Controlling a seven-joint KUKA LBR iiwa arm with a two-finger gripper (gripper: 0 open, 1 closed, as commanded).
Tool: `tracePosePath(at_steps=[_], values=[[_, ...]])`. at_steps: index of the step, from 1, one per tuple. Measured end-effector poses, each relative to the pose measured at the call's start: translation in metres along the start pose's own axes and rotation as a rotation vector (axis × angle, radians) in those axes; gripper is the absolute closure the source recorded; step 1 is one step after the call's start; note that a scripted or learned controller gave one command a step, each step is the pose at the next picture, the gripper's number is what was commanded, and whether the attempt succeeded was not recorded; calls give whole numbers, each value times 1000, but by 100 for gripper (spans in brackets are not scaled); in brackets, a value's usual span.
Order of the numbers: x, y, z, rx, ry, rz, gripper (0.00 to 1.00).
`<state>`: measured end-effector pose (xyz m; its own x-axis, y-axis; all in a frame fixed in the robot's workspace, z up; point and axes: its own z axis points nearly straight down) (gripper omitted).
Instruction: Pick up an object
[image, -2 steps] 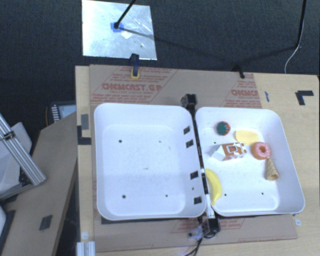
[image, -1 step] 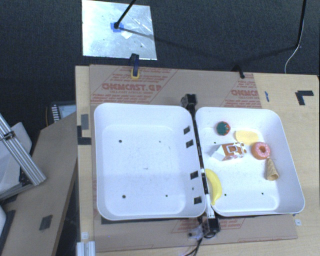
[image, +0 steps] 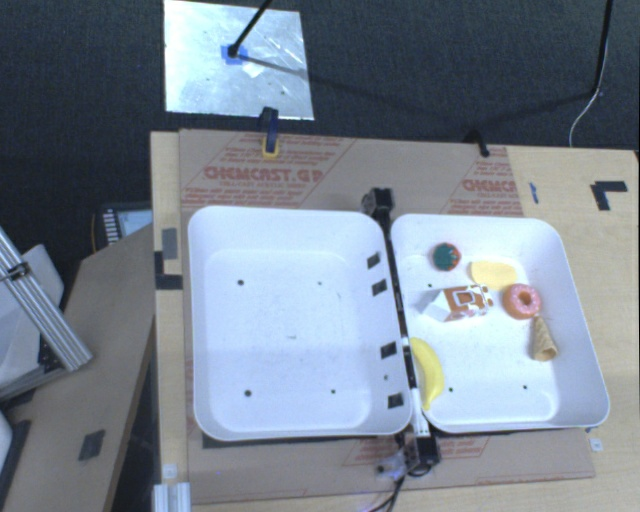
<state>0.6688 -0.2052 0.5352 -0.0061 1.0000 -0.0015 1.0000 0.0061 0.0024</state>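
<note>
We're at the start: nothing lifted yet, so the step in hand is choosing a target and making the approach. Tool state: we can't tell from this frame.

Right bin (image: 575, 300), right half of the frame, holds every candidate: banana (image: 429, 371) low against its left wall, small white carton (image: 458, 302) near centre, pink donut (image: 521, 300) just right of the carton, cone (image: 542, 339) below the donut, pale yellow piece (image: 494, 272) above it, dark round item (image: 446, 257) toward the bin's top. Left bin (image: 290, 325) sits centre-left.

Our read: the banana lies apart from the cluster but hugs the wall; the donut and cone are nearly touching, so we'd need a descent that avoids neighbours.
</note>
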Motion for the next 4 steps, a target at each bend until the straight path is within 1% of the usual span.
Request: tracePosePath(at_steps=[4], values=[[0, 0, 0, 0, 0, 0, 100]])
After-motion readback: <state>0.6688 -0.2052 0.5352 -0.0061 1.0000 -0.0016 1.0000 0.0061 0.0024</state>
